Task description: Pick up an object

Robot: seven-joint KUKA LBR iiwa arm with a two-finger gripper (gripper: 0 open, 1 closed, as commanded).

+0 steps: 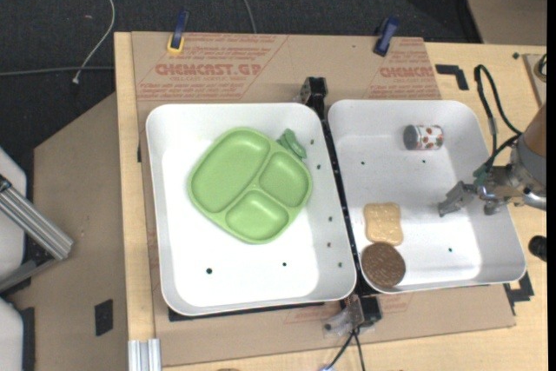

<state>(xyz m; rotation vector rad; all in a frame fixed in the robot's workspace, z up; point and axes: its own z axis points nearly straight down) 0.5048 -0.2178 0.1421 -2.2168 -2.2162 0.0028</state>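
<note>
The hand (458,200) (fingers spread, holding nothing) hangs well apart from the toast (383,223); it may close on air.

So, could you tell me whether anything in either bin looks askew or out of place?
The small can in the right bin lies on its side. The green divided plate sits at a skew in the left bin. Nothing looks spilled.

Bench (130,187), surfaced in brown printed cardboard, bearing two shallow white bins side by side: left bin (174,256) and right bin (469,261). Two blue clamps (178,30) grip its far edge.
</note>
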